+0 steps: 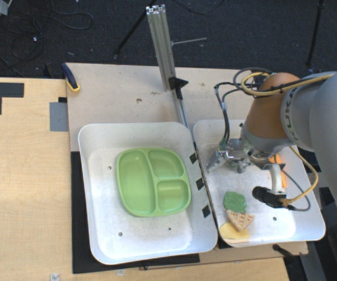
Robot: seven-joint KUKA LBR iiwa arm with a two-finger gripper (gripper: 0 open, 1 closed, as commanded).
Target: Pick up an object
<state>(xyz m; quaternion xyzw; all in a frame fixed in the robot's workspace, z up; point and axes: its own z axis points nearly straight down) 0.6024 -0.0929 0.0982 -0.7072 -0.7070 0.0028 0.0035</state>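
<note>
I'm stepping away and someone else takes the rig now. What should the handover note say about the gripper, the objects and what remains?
Gripper: low over the upper part of the right bin; nothing visibly held, and I cannot tell how it is set.
Objects: green piece, tan wedge and yellow piece clustered at the right bin's near-left corner, apart from the gripper. A green divided plate lies in the left bin.
Done: no object picked up.
Left: descend on one object, grasp and lift it.

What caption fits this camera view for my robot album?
Robot arm reaching over the right bin near toy food, green divided plate in the left bin.
</note>
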